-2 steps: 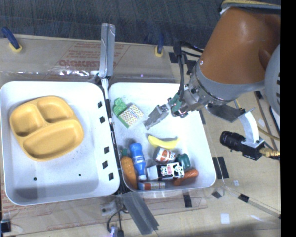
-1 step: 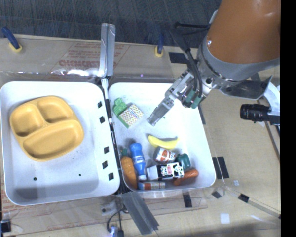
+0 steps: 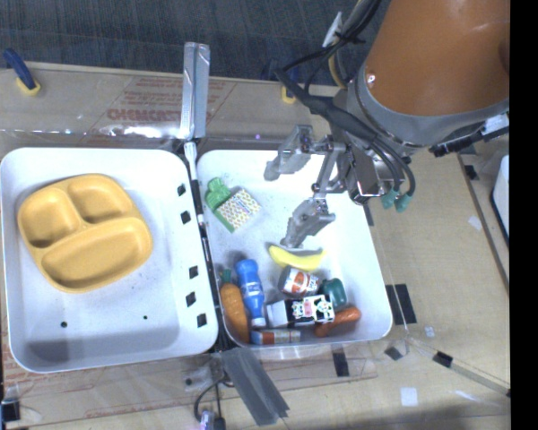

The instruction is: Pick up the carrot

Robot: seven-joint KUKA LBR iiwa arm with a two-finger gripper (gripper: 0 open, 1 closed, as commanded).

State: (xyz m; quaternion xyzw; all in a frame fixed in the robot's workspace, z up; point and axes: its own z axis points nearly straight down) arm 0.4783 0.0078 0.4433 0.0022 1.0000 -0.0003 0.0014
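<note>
The carrot is a red-orange tapered piece lying in the front right corner of the right bin, partly under a black-and-white carton. A dark green piece sits just behind it. My gripper hangs over the middle of the right bin, well behind the carrot and to its left. It is open, with nothing between its two grey fingers. The lower finger is just above a yellow banana.
The right bin also holds a green and patterned pack, a blue bottle, a red-and-white can and an orange rounded piece. A yellow divided plate lies in the left bin.
</note>
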